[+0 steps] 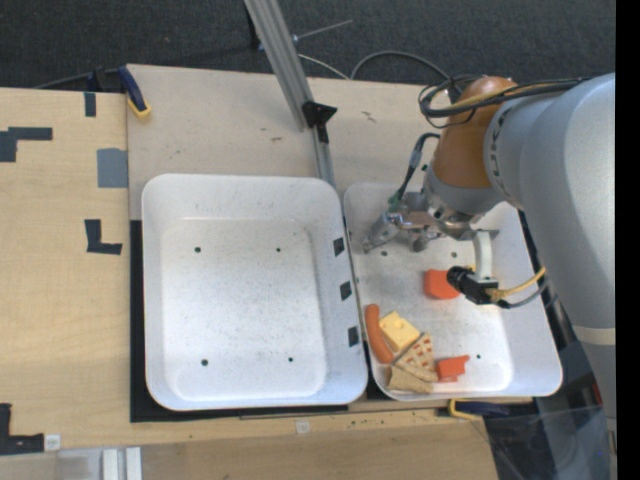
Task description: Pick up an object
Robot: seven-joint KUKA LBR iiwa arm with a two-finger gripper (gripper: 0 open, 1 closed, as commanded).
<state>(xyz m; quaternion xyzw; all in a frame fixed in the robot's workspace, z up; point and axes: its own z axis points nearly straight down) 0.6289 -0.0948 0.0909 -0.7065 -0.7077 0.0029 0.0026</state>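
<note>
A: Which thing is it after? I'd guess the orange block (437,284), lying loose on the floor of the right bin (530,363), just below the gripper (400,223).

B: I cannot tell how the gripper stands; nothing shows in its hold.

A: What could go wrong?

B: The block looks small, smooth and rounded, so it could skid on the slick white plastic. The heap near the front wall, a carrot-like stick (377,333), a yellow wedge (398,329) and a red piece (452,368), lies packed together.
</note>
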